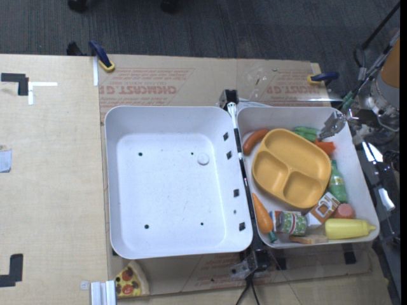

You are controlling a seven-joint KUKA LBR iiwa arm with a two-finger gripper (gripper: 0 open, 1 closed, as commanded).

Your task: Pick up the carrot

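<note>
A: Entry, overhead camera. Where is the long orange plastic carrot [261, 213]?

B: In the right-hand shallow white bin [367, 189], lying along its left wall towards the near corner, pointed end towards the back. Its lower end sits just beside a small can with a green and red label [292, 223].

A: Neighbours in that bin?

B: A yellow two-compartment plastic tray [292, 168] takes the middle, tilted, its near-left edge close to the carrot. An orange-red sausage-shaped toy [255, 139] lies at the tray's back-left. Green plastic pieces [306, 133] sit behind the tray. A yellow squeeze bottle [349, 228] lies on its side along the near wall, with a pink round-ended item [344, 211] just behind it and a small printed carton [325, 206] between that and the tray.

A: The hand?

B: The metal two-finger hand [333, 124] is over the back-right corner of the right bin, near the green pieces, well apart from the carrot. Nothing visible between the fingers; how far they are parted, cannot tell at this resolution.

A: Left side?

B: The left-hand shallow white bin [127, 234] holds one small pale round object [203, 159]. On the tabletop [44, 202], at the near edge, a toy pizza slice [129, 281].
</note>
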